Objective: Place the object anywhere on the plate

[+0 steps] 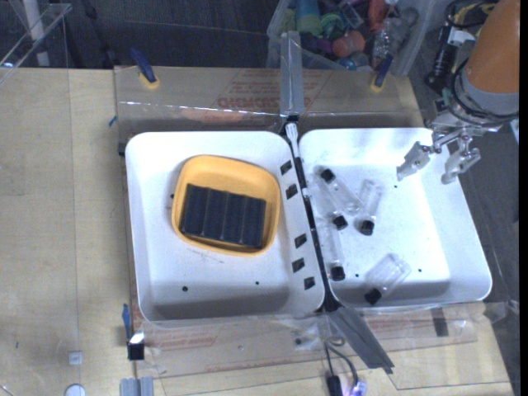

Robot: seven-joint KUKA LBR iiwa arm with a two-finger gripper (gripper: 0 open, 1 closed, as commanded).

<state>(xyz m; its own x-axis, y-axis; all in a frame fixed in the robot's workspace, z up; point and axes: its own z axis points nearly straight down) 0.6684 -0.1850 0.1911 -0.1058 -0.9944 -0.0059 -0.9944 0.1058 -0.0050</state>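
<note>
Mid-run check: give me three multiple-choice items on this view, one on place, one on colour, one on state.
1. Where is the plate?
A. left bin
B. right bin
C. on the bench

2. What colour is the plate?
A. white
B. yellow
C. blue

3. What lies on the plate?
A. nothing
B. a clear vial
C. a dark ribbed block

Key: 1 A, it sits in the left bin. 2 B, its rim is yellow. 3 C, the dark ribbed block rests on it, while the vials lie in the right bin.
</note>
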